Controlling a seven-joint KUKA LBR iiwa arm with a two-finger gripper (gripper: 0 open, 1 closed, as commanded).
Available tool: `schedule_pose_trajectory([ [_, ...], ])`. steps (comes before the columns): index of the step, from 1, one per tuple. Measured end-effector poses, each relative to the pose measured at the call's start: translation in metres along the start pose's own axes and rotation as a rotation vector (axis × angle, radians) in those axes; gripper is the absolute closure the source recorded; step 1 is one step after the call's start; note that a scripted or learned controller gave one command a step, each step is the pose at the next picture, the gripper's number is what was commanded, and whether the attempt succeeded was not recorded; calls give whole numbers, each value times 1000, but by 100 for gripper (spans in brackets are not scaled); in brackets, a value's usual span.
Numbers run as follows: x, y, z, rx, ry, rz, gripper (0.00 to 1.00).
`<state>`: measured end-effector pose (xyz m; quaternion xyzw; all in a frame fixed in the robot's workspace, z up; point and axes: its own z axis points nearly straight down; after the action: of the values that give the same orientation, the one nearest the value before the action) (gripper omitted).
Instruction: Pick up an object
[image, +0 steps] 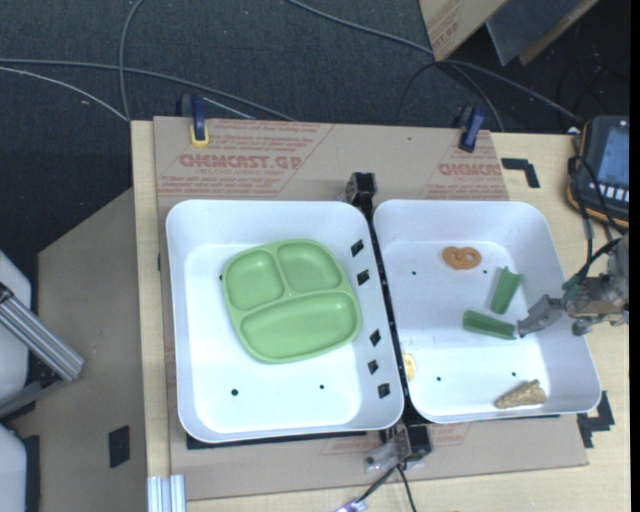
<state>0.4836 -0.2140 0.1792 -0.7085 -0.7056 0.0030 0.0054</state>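
camera view: pretty sure the target is the lower green stick in the right bin.
direction: it lies left of the claw, long axis pointing roughly at it.
claw: right at the stick's near end; can't tell how it's set, looks like it's holding nothing.

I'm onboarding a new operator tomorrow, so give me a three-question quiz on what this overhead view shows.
1. True or false: the green divided plate lies in the left bin.
2. How many green sticks lie in the right bin? A) one B) two C) three
3. Fill in: the gripper is near the end of the lower ____ stick.

Key: 1 true. 2 B; the other is the upper stick. 3 green.
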Motion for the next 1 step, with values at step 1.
schedule_pose_trajectory([
  [1, 1, 3, -6, -12, -3, -4, 0],
])
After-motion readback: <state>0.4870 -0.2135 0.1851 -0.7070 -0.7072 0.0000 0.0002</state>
